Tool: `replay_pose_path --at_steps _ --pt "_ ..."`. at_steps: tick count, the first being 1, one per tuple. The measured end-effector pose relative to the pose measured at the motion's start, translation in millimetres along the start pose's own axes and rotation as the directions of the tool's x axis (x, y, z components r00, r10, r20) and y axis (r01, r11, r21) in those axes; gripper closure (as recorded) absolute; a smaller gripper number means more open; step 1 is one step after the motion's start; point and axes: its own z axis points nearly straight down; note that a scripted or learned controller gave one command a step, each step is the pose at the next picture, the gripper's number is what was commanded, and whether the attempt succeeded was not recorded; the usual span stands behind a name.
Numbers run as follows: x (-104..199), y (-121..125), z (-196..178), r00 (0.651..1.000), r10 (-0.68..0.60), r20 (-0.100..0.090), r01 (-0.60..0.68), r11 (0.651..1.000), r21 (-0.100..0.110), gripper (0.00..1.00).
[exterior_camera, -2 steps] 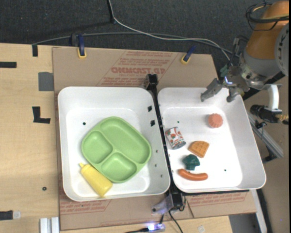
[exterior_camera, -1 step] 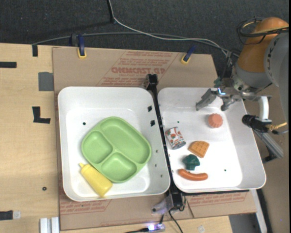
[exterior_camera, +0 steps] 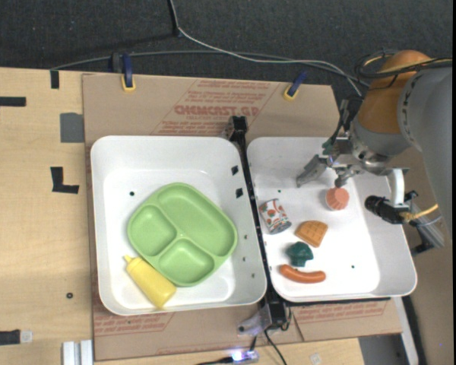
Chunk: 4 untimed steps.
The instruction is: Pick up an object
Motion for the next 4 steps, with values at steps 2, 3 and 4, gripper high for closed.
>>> replay_pose_path --at_steps 2,3,4 --pt "0 2 19 1.000 -0.002 0.004 0.002 1.000 -0.010 1.00" --pt "-2 -1 -44 1.000 0.001 0.000 -0.001 1.000 -0.010 1.00" --pt "-8 4 -90 1.000 0.000 0.001 0.000 1.000 -0.010 1.00"
